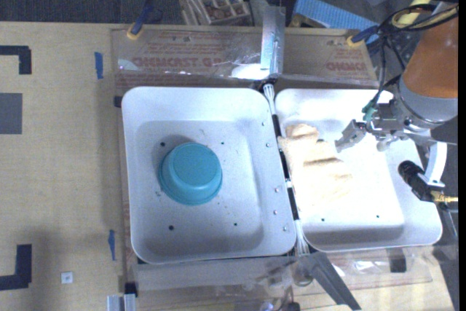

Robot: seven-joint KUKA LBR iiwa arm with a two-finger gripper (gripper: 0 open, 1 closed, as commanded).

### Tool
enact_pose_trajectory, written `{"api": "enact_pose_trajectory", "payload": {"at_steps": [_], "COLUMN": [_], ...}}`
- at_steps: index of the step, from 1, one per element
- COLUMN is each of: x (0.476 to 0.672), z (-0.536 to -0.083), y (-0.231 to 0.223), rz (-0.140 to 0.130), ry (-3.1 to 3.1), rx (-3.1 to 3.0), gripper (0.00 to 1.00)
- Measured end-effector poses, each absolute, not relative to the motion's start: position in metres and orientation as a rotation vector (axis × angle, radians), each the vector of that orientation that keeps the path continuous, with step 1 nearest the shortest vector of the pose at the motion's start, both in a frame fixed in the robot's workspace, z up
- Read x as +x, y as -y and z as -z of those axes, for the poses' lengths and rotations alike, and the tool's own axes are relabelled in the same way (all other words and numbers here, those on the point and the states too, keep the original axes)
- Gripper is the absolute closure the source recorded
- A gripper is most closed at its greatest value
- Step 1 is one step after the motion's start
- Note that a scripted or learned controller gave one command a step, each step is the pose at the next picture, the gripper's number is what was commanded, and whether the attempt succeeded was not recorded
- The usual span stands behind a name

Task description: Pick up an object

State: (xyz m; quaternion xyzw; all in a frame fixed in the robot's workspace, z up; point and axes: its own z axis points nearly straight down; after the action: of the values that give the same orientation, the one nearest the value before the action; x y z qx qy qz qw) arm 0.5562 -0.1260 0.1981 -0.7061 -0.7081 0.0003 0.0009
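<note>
Gripper: you see the grey two-finger gripper (349, 136) at centre right of the frame, over the upper part of the right bin, pointing left. Whether it is released or clenched cannot be told; its tip is small and blurred against the white floor.
Arm: the grey arm with its orange band (435, 69) enters from the right edge and is cut off there; black cables loop over it.
Right bin: the shallow white plastic bin on the right (378, 229) is washed out by glare. You can make out pale tan, flat, blurry objects (314, 156) in its left half, just left of and below the gripper; their shape and number are unclear.
Left bin: the shallow white plastic bin on the left (145, 229) holds a round teal-blue plastic bowl (191, 172), upside down, left of its centre, well apart from the gripper.
Background: boxes and clutter along the top edge are partly cut off.
</note>
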Motion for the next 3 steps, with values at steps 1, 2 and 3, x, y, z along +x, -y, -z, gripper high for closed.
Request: {"api": "enact_pose_trajectory", "payload": {"at_steps": [1, 2, 3], "x": [0.581, 0.582, 0.582], "z": [-0.089, -0.100, -0.100], "y": [0.107, 0.110, 0.110], "rz": [0.009, 0.015, 0.014], "ry": [2.489, 2.487, 2.487], "rx": [-1.928, -1.937, -1.937], "gripper": [0.00, 1.00, 0.00]}}
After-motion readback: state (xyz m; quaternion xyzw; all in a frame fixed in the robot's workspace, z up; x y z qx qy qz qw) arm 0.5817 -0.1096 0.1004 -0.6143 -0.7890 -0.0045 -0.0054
